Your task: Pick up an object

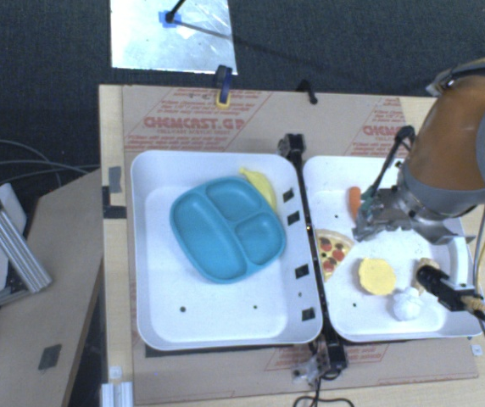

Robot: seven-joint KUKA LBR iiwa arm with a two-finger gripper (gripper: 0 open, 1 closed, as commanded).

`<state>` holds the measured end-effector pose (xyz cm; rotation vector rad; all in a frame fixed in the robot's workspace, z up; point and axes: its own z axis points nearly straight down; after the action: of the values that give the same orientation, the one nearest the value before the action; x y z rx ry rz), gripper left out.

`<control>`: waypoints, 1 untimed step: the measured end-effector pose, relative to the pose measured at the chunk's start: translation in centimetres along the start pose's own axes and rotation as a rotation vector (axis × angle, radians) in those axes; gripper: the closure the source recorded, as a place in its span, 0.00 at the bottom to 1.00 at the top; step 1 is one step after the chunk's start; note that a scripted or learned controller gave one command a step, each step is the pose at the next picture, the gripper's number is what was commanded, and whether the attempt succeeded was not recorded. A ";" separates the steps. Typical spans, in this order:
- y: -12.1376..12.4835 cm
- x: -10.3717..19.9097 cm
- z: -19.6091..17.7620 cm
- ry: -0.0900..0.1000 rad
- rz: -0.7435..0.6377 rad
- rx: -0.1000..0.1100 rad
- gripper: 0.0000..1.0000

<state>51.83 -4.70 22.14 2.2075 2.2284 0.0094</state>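
Two shallow white bins side by side on the tabletop point(183, 113). In the left bin point(162, 303): a blue divided plate point(225, 227), tilted in the frame, with a yellow banana-like piece point(261, 185) tucked against its upper right edge. In the right bin point(344, 325): an orange carrot-like piece point(354, 198) near the top left, a pizza slice point(332, 251) against the left wall, a round yellow piece point(376, 275) just right of the slice, and a white crumpled lump point(408, 305) near the front right. Grey arm point(459, 147) reaching in from the right, hand point(368, 224) low over the right bin between carrot and pizza slice, just above the yellow round. Fingers too dark and small to judge, open or closed impossible to tell; nothing visibly gripped.
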 end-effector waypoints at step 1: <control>-2.2 4.6 3.9 0.002 0.001 0.010 1.00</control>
<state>49.65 -0.17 18.23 2.2149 2.2329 0.0000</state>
